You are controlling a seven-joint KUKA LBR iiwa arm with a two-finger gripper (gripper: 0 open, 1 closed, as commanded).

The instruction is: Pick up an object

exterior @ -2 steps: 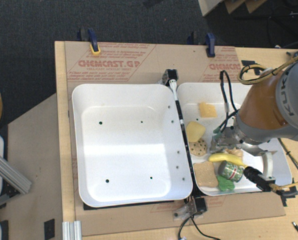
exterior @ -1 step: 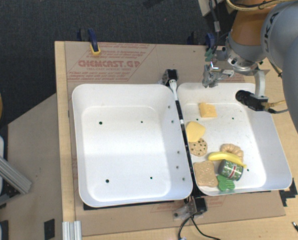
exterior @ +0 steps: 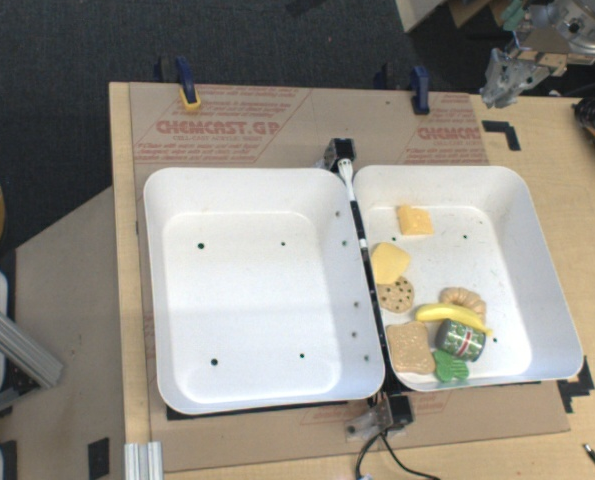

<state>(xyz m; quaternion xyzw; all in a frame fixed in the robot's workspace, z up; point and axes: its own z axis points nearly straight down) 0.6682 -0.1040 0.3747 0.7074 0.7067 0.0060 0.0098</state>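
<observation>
floor (exterior: 127,18): dark grey carpet | bench (exterior: 127,268): tan board | blue clamps (exterior: 187,81)

Two bins (exterior: 252,193) of smooth, slightly glossy white plastic rest on a counter (exterior: 277,123) faced with matt brown printed paper. The banana (exterior: 449,314) looks smooth and plastic; the can (exterior: 460,340) is glossy.

Banana (exterior: 450,315) on can (exterior: 460,340), cookie (exterior: 396,294) left, bread slice (exterior: 410,347) in right bin (exterior: 537,258)
</observation>
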